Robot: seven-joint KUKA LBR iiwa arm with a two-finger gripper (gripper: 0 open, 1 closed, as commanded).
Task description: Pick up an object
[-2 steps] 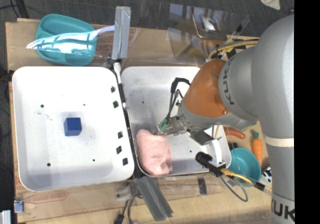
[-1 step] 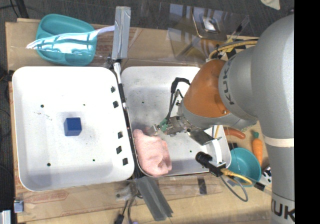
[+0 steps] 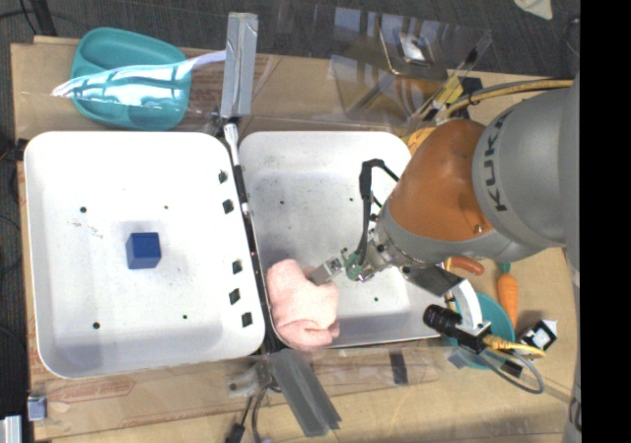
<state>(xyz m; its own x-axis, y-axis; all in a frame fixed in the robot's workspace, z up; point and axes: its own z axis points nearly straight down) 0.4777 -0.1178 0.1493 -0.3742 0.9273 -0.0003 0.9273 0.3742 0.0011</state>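
A pink soft cloth-like lump (image 3: 302, 304) lies in the right bin (image 3: 296, 184) at its front left corner. My gripper (image 3: 340, 268) hangs low over that bin, just right of the pink lump's upper edge, close to it or touching it. A small blue cube (image 3: 144, 250) sits in the left bin (image 3: 69, 175), left of its middle. The arm's orange and grey body covers the right side of the right bin.
A teal scoop (image 3: 128, 79) lies on the bench behind the left bin. An orange carrot-like thing (image 3: 507, 297) and a teal object (image 3: 483, 323) lie on the bench right of the right bin. A clear plastic sheet (image 3: 394, 56) stands behind it.
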